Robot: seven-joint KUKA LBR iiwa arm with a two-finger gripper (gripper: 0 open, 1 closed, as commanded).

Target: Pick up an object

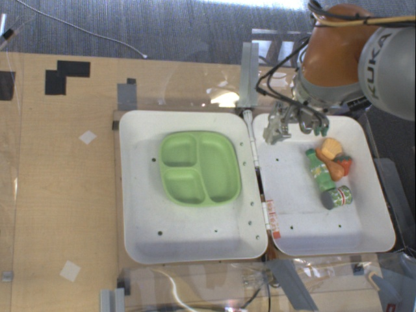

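My gripper (294,127) hangs over the far left corner of the right bin (292,194), open, with nothing between its fingers. A cluster of small objects lies to its right on the bin floor. It holds a yellow-orange piece (330,148), a green packet (318,171), an orange and red piece (339,168) and a small grey-green can (337,197). The gripper stands apart from all of them, roughly a hand's width to their upper left.
A green divided plate (198,168) lies in the middle of the left bin (140,226). A raised divider (255,168) separates the two bins. The arm's orange band and cables (331,51) loom above the right bin's far edge.
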